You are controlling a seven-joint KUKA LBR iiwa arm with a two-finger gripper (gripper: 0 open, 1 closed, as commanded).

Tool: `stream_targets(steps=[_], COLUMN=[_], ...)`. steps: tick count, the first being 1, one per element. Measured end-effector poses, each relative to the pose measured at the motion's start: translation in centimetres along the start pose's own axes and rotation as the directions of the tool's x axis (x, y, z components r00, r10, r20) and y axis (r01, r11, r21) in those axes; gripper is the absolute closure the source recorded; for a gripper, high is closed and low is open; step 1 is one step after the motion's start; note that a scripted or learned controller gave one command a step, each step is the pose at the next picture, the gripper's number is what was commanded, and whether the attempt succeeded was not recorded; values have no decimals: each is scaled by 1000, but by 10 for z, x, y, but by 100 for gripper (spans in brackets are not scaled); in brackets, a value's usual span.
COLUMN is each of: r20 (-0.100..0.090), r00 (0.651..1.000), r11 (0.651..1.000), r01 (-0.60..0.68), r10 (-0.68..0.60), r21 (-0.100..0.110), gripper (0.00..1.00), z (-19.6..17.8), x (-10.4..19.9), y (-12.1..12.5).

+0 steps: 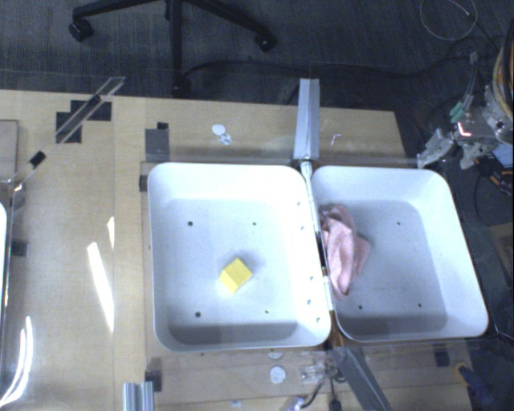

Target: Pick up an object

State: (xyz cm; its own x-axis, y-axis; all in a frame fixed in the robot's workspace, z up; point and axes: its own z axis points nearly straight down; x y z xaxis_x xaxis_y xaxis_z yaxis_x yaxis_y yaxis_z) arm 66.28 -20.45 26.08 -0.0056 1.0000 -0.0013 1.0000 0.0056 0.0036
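So there's a small yellow block (235,275) sitting on the floor of the left bin (173,321), a bit below the middle and turned so it looks like a diamond from above. Nothing is touching it. Over in the right bin (458,265) there's a crumpled pink cloth (346,247) bunched up against that bin's left wall, right by the divider where the two bins meet. The cloth and the block are well apart, one bin each.

The gripper (466,132) is way off at the top right, beyond the far right corner of the right bin and over the dark floor, not over either bin. It's a tangle of metal bits and wires with a little red light showing, and honestly I can't tell how it's set or whether anything is in it; too small and cluttered.

The bins sit on a light wooden bench (72,241), and an office chair base (173,20) pokes in at the top on the dark carpet.
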Motion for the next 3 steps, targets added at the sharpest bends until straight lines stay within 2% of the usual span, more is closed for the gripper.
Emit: stream_targets(steps=[1, 2, 3], r20=[0, 3, 2], r00=[991, 992, 1000], r11=[991, 992, 1000], r01=[-136, -128, -9], r10=[136, 128, 9], r21=[3, -4, -3], gripper=[0, 100, 100], z=[161, 148, 51], x=[1, 2, 12], y=[-10, -8, 3])
